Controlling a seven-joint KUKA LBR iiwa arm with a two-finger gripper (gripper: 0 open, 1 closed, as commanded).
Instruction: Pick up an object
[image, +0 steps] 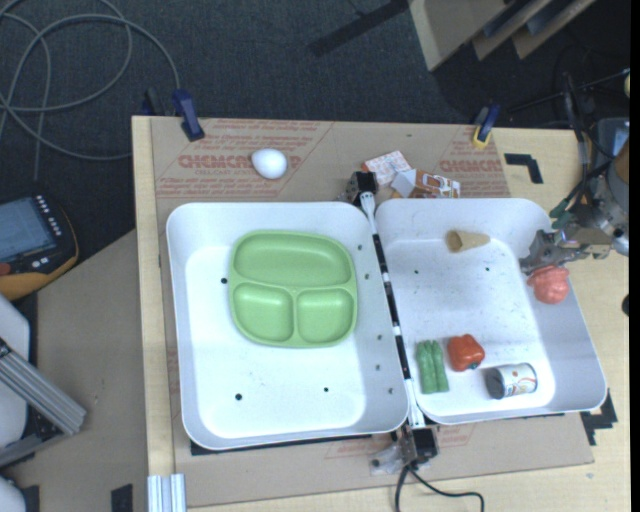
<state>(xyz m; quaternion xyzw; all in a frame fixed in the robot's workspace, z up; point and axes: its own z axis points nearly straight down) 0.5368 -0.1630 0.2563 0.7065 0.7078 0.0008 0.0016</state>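
Note:
The right bin (500, 300) holds several small objects. A tan cone (466, 240) lies near its far wall. At the front are a green ridged piece (432, 366), a red-orange pepper (464, 352) and a small can (511, 380) on its side. A pink-red rounded object (550, 286) rests by the right wall. My gripper (548, 258) reaches in from the right and hangs directly over that pink-red object, touching or nearly touching its top. The arm's wrist hides how the grip stands.
The left bin (200, 340) bears a green divided plate (294, 288). A white egg (268, 162) and some crumpled wrappers (405, 176) lie on the cardboard behind the bins. Blue clamps (186, 113) sit at the board's far edge.

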